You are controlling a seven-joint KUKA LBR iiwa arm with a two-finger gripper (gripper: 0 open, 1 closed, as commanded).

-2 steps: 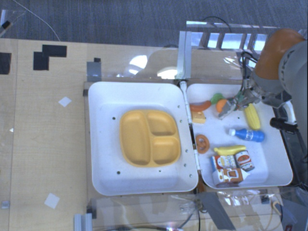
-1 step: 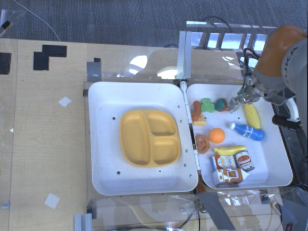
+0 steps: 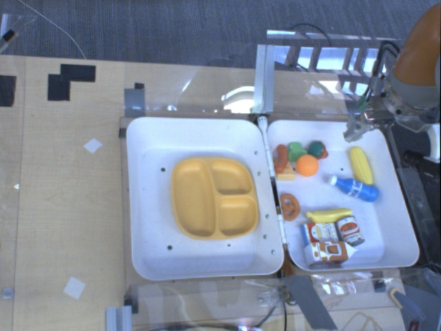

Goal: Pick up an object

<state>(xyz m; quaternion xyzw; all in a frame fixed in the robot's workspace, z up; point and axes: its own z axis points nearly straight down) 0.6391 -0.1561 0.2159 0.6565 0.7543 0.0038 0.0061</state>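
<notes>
Nearest, a carton (image 3: 329, 243) and banana (image 3: 329, 215) lie in the right bin (image 3: 406, 254). Beyond, the corn cob (image 3: 361, 165) looks light, stiff, slick; grasp mid-length. The gripper (image 3: 358, 131) hovers above it; its opening I cannot tell.

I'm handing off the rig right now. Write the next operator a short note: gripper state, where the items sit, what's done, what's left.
Gripper: at the right bin's far right corner, above the corn; nothing seen between its fingers.
Right bin: corn, blue bottle, orange ball, banana, pretzel, carton.
Left bin: yellow divided tray.
Done: no pick yet.
Left: grasp and lift one object; corn looks nearest.
</notes>
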